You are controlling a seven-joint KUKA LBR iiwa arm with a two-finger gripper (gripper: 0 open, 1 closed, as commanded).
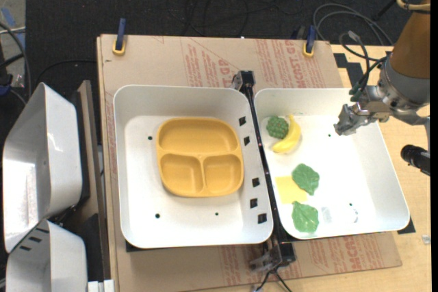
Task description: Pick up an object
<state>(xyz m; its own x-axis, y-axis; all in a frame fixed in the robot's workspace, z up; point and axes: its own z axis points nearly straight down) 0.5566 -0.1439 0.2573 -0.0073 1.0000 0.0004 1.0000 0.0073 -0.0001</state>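
Gripper at right of frame, over the upper right of the right bin; whether its claw is apart or together cannot be told, and nothing shows between its tips; a good pick probably calls for centring over one isolated item before descending. Nearest, lower centre of that bin: green piece, yellow flat piece, second green piece; farther, banana touching a green broccoli-like piece; left bin holds a yellow divided tray.
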